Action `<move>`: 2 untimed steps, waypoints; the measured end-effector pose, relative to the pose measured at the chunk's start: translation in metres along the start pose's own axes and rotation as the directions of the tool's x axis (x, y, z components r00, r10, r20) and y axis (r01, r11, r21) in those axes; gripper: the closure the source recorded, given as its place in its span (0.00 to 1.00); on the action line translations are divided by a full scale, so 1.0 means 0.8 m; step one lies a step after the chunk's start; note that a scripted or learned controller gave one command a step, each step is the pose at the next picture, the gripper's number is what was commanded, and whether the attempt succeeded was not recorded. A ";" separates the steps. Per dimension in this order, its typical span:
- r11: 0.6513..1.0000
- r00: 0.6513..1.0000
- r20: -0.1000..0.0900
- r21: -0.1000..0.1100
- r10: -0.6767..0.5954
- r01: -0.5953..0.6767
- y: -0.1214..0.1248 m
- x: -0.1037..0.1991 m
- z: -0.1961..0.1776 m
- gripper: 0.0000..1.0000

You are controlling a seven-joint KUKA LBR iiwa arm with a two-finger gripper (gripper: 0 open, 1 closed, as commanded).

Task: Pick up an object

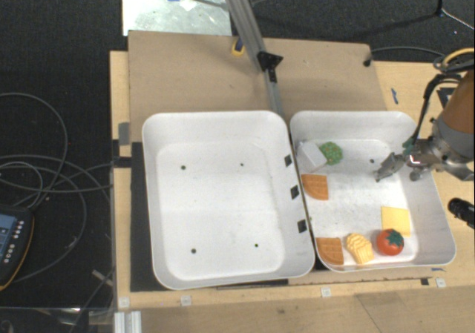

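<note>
Right bin (445, 250): two orange wafers (315, 187), one tomato (390, 242), one green piece (331, 152). Gripper (387, 168), fingers spread, holds nothing.

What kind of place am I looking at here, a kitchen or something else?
Probably a robot test lab, not a kitchen: two white bins sit on a plain bench, the food, like the tomato, looks like toys, and loose cables trail over the floor.

Toy foods (361, 248) in right bin (442, 246)
</note>
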State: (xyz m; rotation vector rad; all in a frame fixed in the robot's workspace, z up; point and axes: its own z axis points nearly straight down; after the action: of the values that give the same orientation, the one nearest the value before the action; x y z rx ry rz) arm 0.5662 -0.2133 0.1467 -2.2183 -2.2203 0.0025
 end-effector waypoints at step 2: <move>1.000 1.000 0.002 -0.008 0.000 0.001 0.002 -0.001 0.047 1.00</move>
State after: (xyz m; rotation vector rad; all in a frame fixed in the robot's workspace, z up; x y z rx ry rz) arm 0.5679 -0.2138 0.1087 -2.2229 -2.2260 -0.0037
